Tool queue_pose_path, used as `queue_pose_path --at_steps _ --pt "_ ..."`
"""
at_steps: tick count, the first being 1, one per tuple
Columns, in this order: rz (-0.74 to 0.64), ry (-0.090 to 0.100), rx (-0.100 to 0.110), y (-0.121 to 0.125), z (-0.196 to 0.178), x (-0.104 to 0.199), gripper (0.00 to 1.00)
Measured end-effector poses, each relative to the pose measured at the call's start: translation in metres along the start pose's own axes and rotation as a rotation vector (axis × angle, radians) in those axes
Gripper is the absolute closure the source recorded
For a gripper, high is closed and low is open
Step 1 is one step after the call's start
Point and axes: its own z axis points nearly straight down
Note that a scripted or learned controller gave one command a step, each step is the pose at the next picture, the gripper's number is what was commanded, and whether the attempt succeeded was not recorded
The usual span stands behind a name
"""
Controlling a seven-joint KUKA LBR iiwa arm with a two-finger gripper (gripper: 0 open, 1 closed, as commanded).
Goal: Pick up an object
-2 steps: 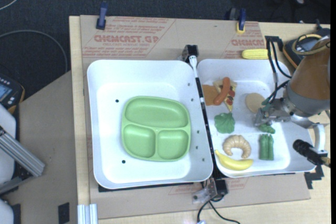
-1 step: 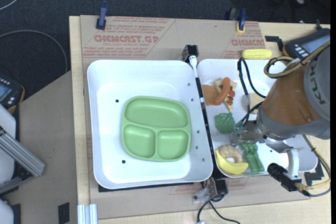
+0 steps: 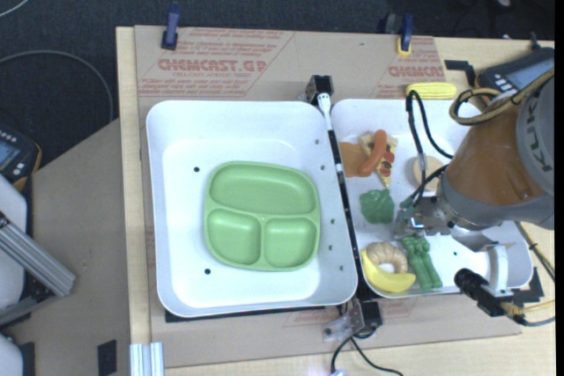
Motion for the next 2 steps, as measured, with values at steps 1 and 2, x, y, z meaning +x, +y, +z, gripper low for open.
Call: queue_pose_path --at_steps 1,2 --pt "0.0 -0.001 -0.002 0.001 -0.01 0.0 1.0" --pt "-0.008 0.002 -0.013 0.002 -0.194 0.051 1.0"
